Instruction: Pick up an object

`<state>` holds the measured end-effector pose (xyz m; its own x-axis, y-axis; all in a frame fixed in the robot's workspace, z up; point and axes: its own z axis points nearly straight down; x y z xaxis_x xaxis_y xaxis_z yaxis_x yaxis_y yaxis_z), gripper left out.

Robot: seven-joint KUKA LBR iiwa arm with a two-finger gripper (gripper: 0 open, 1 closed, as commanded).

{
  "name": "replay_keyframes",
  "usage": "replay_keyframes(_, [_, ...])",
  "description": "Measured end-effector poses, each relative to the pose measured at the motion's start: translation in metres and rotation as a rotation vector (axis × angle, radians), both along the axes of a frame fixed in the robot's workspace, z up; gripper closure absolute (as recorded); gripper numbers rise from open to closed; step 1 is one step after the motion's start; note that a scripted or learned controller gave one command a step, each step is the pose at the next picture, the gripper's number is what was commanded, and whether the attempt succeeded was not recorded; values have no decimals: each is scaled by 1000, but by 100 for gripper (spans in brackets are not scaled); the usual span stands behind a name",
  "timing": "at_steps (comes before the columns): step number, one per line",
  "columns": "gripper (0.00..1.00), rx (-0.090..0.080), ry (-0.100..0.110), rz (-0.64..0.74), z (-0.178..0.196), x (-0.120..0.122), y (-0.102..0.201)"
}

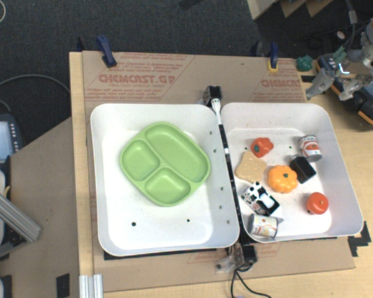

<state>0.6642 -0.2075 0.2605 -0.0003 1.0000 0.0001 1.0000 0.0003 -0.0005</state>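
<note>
The right bin (336, 129) holds several small objects. Among them are a small red tomato (262, 146), a red-and-white can (309, 148), a black block (303, 169) and a tan slice of toast (250, 166). With these lie an orange pumpkin (282, 179), a red apple (317, 203), a black-and-white cow toy (260, 197) and a tipped cup (264, 226). My gripper (339, 78) hangs at the far upper right, outside the bin's back corner and well apart from every object.
A green divided plate (165, 163) lies in the left bin (112, 222). Blue clamps (105, 50) hold the cardboard base at the back edge. A black bar (221, 129) runs along the seam between the bins.
</note>
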Motion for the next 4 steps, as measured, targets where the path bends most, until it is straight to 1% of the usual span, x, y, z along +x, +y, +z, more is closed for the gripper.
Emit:
replay_keyframes(1, [0, 6, 14, 4, -102, -53, 73])
replay_keyframes(2, [0, 3, 2, -4, -178, -116, 94])
replay_keyframes(3, [0, 2, -1, 3, -71, -181, 148])
replay_keyframes(4, [0, 1, 6, -5, -138, -187, 114])
